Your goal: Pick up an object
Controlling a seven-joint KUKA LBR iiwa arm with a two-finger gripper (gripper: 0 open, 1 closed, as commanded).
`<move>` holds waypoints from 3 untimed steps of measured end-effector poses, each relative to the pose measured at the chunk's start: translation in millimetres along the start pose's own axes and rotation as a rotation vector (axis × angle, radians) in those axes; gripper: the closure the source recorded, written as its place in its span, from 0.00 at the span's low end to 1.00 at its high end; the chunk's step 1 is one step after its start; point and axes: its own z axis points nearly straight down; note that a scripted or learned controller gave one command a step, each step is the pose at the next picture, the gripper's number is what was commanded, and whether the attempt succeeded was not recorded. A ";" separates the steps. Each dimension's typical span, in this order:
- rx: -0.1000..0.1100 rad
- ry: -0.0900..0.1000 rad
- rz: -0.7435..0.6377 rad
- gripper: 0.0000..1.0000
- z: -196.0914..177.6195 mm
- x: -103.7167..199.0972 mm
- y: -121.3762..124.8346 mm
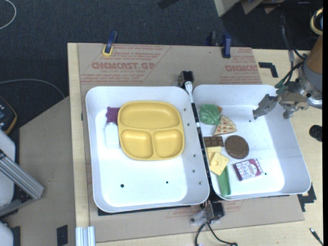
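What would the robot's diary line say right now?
gripper: over right bin, holding nothing | toys: left side of bin, untouched | yellow tray: left bin

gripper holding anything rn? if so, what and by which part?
Nothing held. The gripper hangs over bare floor at the far right of the right bin, fingers apart, nothing between them.

right bin (287, 137) right half bare, toys (225, 147) crowding its left side
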 end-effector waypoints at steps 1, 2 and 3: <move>-0.013 -0.003 -0.003 0.00 -7.1 0.3 2.5; -0.007 -0.001 -0.003 0.00 44.3 -0.4 12.5; -0.005 0.000 -0.003 0.00 100.2 5.9 3.5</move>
